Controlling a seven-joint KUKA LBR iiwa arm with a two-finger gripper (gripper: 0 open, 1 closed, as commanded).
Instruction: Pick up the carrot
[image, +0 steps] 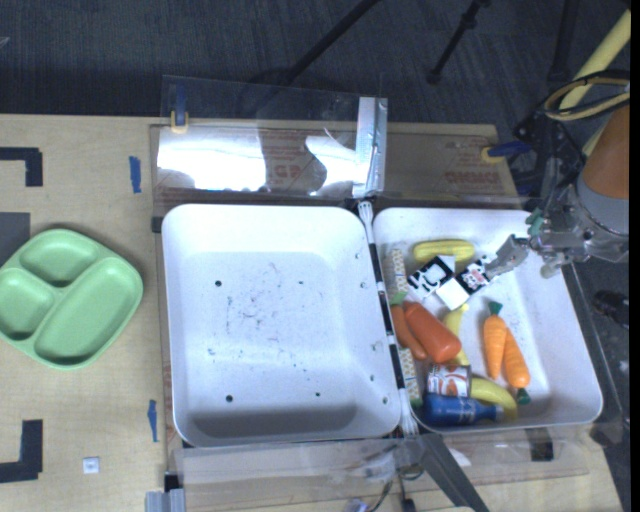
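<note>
A carrot (494, 343), orange with a green top, lies in the right bin (575, 350) towards its right side. A second orange carrot (515, 368) lies right beside it, its green end pointing to the front. My gripper (527, 262) hangs over the back right part of this bin, up and to the right of both carrots and apart from them. It stands open, one finger (505, 256) reaching left and the other (549, 267) on the right, with nothing between them.
The right bin also holds a banana (443, 250), a black and white box (437, 275), an orange-red toy (430, 331), a small can (450, 381), a blue bottle (457, 408) and another yellow piece (492, 391). A green divided plate (68, 297) sits far left, beyond the left bin (270, 320).
</note>
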